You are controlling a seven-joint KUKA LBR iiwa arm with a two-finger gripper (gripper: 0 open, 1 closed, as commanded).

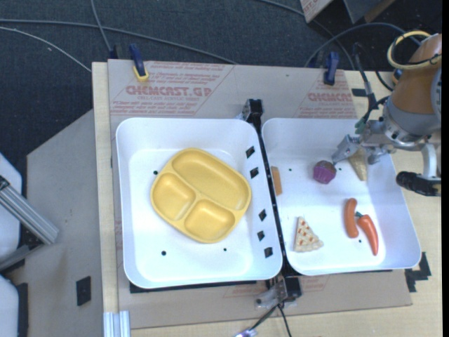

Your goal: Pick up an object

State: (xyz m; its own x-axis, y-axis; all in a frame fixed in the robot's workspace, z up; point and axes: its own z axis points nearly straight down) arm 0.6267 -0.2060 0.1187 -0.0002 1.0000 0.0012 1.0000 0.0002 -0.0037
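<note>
"CHEMCAST GP" on the board [168, 90]

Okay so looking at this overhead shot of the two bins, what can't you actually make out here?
- Gripper, camera view: whether its fingers hold anything; the arm's wrist covers them.
- Pale wedge-shaped item under the gripper: partly hidden by the fingers, so what it is stays unclear.
- Purple object: too small to identify.
- Small orange piece by the right bin wall: too small to name.
- Arm: cut off by the right edge.

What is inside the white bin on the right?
The right bin holds a purple ball, a pizza-slice toy, a hot dog, an orange pepper and a tan stick. The gripper partly covers a pale wedge.
</note>
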